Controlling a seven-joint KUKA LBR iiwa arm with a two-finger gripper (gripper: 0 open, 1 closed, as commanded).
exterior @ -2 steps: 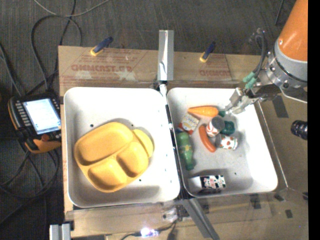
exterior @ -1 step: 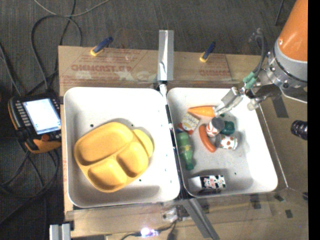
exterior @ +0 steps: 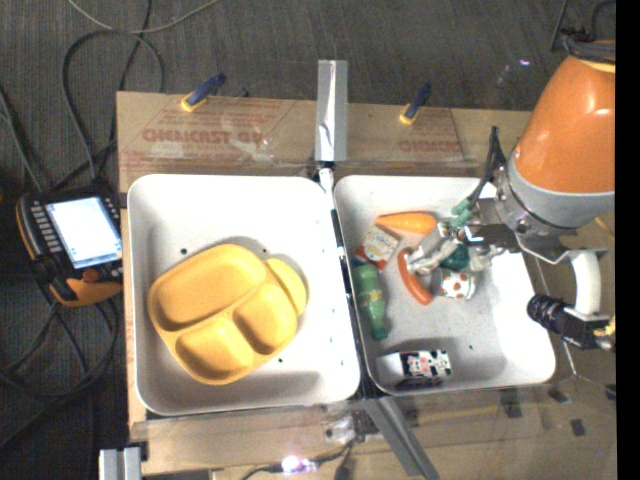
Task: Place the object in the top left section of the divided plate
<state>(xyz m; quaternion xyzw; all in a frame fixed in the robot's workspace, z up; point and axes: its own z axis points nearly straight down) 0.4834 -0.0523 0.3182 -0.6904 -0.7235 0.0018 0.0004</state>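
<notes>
We see the yellow plastic divided plate (exterior: pixel 228 310) lying in the left white bin (exterior: pixel 150 208), bare floor all round it. Right of the plate, in the neighbouring white bin (exterior: pixel 520 353), the gripper (exterior: pixel 440 253) hangs over crowded toys beside an orange carrot (exterior: pixel 405 223); its grip we cannot tell.

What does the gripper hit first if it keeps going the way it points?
Likely the red sausage lying just left of and below the gripper in the right bin. Next would be the green bottle. Depth is unclear from above, so it might pass over them.
</notes>
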